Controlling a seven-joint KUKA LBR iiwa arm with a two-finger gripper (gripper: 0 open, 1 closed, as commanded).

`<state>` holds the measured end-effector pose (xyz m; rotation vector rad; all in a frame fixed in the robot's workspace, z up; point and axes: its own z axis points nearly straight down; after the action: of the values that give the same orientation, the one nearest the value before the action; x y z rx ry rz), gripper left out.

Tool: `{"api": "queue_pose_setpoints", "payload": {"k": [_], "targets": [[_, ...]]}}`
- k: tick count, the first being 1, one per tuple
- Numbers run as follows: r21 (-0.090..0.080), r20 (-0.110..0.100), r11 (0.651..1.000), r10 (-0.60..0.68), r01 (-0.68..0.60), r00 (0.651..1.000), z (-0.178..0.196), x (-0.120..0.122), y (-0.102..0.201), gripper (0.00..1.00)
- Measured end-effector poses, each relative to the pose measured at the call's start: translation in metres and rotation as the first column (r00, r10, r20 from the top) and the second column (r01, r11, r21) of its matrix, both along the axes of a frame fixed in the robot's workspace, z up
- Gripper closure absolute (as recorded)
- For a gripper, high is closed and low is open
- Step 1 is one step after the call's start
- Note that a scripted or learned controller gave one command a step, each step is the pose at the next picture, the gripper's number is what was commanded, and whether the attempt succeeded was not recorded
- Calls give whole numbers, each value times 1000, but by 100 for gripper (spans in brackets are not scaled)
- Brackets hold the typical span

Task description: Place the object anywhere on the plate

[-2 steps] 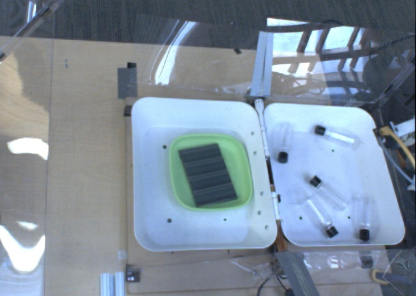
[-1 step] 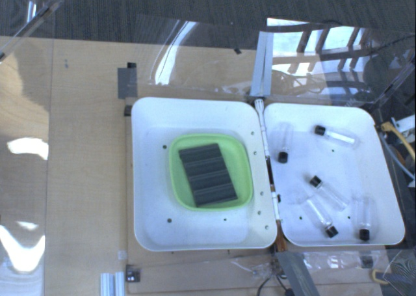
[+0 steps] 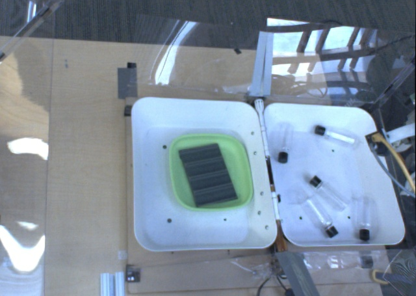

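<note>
Green plate [image 3: 242,172] in left bin [image 3: 146,177], dark ribbed block [image 3: 207,175] on it. Clear black-capped vials [image 3: 323,190] (hard to grip) may slip. Gripper state: cannot tell.

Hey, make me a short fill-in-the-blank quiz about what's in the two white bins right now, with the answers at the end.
1. The green plate sits in the ____ bin as the camera sees it.
2. The dark ribbed block lies on top of the ____.
3. The clear vials in the other bin have caps coloured ____.
4. The dark ribbed block lies on a plate coloured ____.

Answers: left; plate; black; green
</note>
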<state>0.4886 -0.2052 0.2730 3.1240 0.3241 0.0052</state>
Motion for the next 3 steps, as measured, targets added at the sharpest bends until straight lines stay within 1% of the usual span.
{"api": "queue_pose_setpoints", "payload": {"k": [1, 2, 3], "targets": [[-2, 2, 1000, 2, -2, 1000, 11, 0, 0, 0], [-1, 1, 1000, 0, 0, 1000, 7, 0, 0, 0], [-4, 4, 1000, 4, -4, 1000, 34, 0, 0, 0]]}}
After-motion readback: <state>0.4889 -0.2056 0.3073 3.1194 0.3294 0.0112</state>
